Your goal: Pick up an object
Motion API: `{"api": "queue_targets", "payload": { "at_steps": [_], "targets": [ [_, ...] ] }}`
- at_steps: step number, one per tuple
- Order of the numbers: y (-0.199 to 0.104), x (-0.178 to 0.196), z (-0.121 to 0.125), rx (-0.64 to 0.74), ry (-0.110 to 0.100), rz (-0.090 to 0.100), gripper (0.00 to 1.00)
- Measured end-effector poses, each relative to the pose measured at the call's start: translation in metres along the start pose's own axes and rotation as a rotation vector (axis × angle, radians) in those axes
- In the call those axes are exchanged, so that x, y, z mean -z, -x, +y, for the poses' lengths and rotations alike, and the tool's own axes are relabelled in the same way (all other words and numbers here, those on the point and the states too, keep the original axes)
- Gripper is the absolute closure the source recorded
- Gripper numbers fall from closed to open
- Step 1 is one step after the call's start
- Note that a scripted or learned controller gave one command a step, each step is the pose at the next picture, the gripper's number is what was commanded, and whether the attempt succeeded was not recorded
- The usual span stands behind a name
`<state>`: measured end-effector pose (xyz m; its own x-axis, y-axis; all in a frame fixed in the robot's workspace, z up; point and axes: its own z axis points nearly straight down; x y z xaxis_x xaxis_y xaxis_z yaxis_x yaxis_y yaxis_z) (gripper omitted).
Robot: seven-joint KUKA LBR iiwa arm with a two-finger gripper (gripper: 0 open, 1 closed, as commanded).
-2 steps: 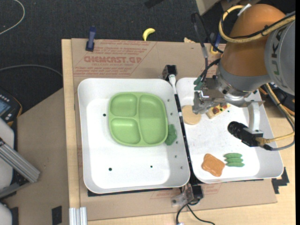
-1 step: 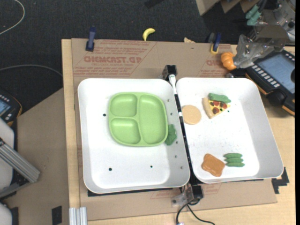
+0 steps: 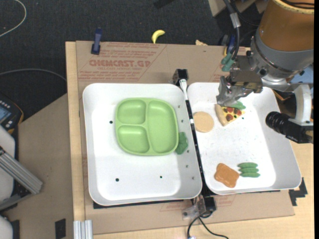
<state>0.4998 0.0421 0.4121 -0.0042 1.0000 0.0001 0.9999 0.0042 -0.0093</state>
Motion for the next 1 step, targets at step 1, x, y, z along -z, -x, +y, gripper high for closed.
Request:
{"api": "queue_targets", "payload": {
  "at_steps": [1],
  "targets": [
    [0.0023,0.0155,0.0021,-0.003,0.013,-0.001,1.00]
  ]
}}
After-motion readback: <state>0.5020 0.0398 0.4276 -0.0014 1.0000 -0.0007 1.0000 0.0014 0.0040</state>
